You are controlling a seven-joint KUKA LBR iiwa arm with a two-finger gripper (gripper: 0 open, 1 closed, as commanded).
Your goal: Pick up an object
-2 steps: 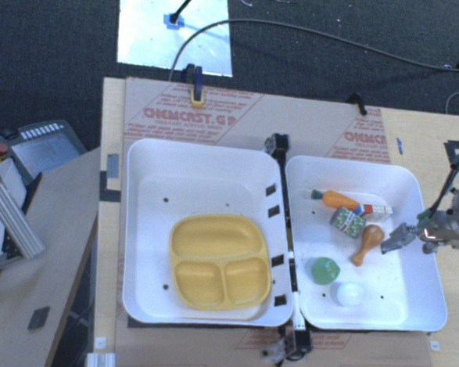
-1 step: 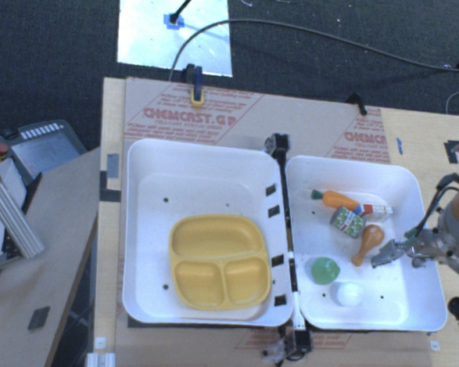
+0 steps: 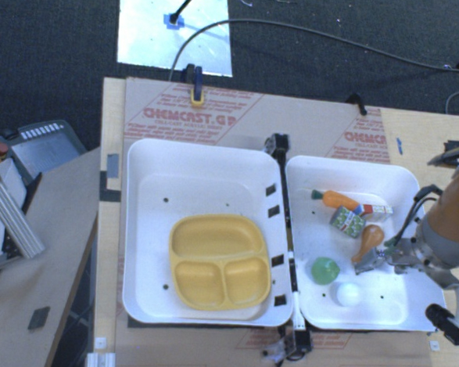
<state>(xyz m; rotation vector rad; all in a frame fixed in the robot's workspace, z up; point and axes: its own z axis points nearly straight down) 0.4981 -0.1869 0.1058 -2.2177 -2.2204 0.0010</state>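
Observation:
In the right bin (image 3: pixel 393 308) lie several small objects. An orange carrot (image 3: pixel 340 200) and a white tube (image 3: pixel 377 208) sit near the back. A green patterned box (image 3: pixel 347 221) lies just in front of them. A brown drumstick-shaped piece (image 3: pixel 371 238) lies tilted at the middle. A green ball (image 3: pixel 324 269) and a white ball (image 3: pixel 349 294) rest toward the front. My gripper (image 3: pixel 367 261) is low in this bin, at the lower end of the brown piece and right of the green ball. The arm's wrist (image 3: pixel 445 233) reaches in from the right.
The left bin (image 3: pixel 152 173) holds a yellow divided plate (image 3: pixel 220 260). A black divider strip (image 3: pixel 283 222) runs between the bins. Cardboard (image 3: pixel 242 113) lies under both bins. A grey side table (image 3: pixel 37 244) with equipment stands at the left.

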